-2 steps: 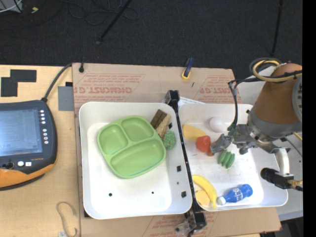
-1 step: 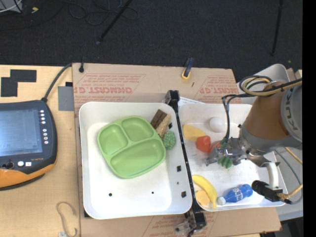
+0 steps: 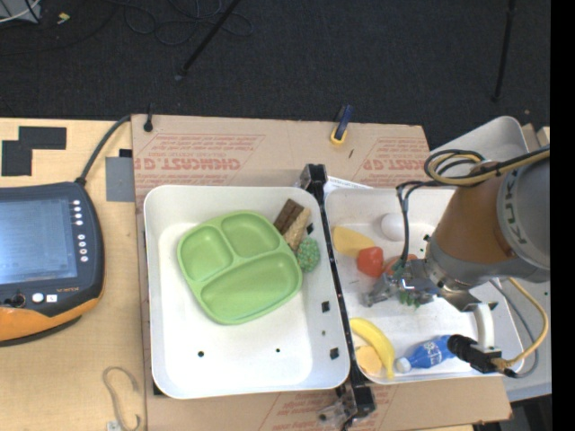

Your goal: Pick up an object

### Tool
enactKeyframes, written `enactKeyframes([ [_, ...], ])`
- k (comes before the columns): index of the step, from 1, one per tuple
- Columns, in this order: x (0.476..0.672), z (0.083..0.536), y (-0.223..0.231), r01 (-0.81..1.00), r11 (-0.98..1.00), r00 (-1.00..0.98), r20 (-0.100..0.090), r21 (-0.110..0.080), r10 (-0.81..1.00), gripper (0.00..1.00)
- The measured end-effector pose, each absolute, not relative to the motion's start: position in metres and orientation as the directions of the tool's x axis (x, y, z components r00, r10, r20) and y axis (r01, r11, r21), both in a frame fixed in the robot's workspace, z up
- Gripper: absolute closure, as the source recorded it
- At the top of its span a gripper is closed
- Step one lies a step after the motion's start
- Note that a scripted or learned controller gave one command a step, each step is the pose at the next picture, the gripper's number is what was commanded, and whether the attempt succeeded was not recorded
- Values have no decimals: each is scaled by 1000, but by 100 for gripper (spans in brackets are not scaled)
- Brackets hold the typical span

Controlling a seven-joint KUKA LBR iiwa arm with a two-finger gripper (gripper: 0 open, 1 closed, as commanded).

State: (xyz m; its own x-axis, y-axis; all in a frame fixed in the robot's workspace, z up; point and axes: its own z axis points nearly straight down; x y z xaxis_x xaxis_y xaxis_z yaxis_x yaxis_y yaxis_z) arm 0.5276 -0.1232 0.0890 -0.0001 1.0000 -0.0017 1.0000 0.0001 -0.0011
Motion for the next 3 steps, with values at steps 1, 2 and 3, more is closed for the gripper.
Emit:
enactKeyframes([
  [1, 529, 102, -127, 1000, -9, 9, -7, 7, 1000, 100],
  [2, 522, 149, -135, 1000, -8, 8, 0, 0, 1000, 100],
  [3, 527, 211, -133, 1000, 0, 0, 0, 3, 1000, 100],
])
